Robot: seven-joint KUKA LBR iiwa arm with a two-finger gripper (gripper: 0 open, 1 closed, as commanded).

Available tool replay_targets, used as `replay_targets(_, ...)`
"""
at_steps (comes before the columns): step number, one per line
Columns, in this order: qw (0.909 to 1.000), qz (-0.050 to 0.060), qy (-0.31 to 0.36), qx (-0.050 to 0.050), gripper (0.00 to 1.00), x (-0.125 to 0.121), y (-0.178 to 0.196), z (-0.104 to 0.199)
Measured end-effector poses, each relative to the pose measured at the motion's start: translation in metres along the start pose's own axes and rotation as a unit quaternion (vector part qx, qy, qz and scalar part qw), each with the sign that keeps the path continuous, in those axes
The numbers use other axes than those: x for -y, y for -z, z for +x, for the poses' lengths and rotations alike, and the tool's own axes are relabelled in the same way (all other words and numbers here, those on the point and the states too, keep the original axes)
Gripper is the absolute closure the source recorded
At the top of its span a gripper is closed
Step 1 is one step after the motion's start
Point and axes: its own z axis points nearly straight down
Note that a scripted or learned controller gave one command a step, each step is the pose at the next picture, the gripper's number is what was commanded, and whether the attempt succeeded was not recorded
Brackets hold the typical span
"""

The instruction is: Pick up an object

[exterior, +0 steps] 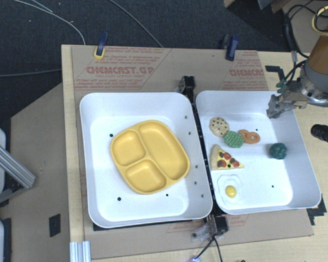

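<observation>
My gripper [274,109] hung at the right bin's [295,201] upper right, can't tell its state, and that green ball [278,150] looked light, probably squishy, best pinched across the middle.

In the right white bin [300,146] lie a round chocolate-chip cookie [219,126], a green waffle-textured disc [234,139], an orange ring doughnut [251,137], a dark green lump [278,150], a triangular pizza slice [226,159] and a fried egg [230,191]
</observation>
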Motion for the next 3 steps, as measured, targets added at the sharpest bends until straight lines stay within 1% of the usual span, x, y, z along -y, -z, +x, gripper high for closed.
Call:
replay_targets(1,1.0000,0.001,0.000,0.000,1.00,-0.002,0.038,-0.001)
replay_targets(2,1.0000,0.004,0.003,-0.003,1.00,-0.006,0.040,0.059)
replay_targets(3,1.0000,0.005,0.002,-0.003,1.00,-0.002,0.038,0.102)
